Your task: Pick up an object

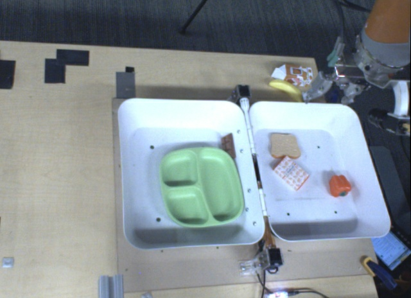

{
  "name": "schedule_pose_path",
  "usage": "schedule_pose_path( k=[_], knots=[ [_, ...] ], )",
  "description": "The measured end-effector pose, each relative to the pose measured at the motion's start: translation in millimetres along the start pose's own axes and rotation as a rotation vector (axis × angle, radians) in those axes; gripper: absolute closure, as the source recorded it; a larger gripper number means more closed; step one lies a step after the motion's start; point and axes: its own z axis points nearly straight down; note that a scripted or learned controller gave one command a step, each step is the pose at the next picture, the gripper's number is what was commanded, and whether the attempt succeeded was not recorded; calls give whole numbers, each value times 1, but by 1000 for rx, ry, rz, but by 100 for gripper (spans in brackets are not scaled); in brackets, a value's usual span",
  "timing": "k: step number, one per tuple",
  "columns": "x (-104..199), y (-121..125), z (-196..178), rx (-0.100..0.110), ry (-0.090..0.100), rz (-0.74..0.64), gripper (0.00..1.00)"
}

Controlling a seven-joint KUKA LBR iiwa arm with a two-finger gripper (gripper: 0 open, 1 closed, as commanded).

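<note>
The right bin (347, 120) holds three candidates: a slice of toast (284, 144) near its centre-left, a patterned red-and-white packet (291, 174) touching the toast's near edge, and an orange-red pepper (340, 185) well apart from both, toward the right wall. We judge the pepper the best target, since it stands alone with bare floor on every side.

The left bin (141, 130) carries a green divided tray (200, 186), with a small brown item (227, 143) wedged between the tray and the dividing wall; we leave these alone.

The end effector (319, 85) hovers beyond the far rim of the right bin, above the bench (58, 181), close to a banana (285, 87) and a small printed carton (296, 72). It grips nothing; we cannot tell how wide it is set.

To do the step well, we travel over the rim first, centre above the pepper, and descend vertically. We straddle its narrower axis and keep away from the right wall.
</note>
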Motion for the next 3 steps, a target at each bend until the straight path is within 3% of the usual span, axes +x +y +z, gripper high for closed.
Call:
schedule_pose_path(
  k=[1,2,3],
  knots=[
    [17,-47,187,2,0,3,0],
    [18,-45,176,-1,1,1,100],
    [18,-45,176,-1,1,1,0]
  ],
)
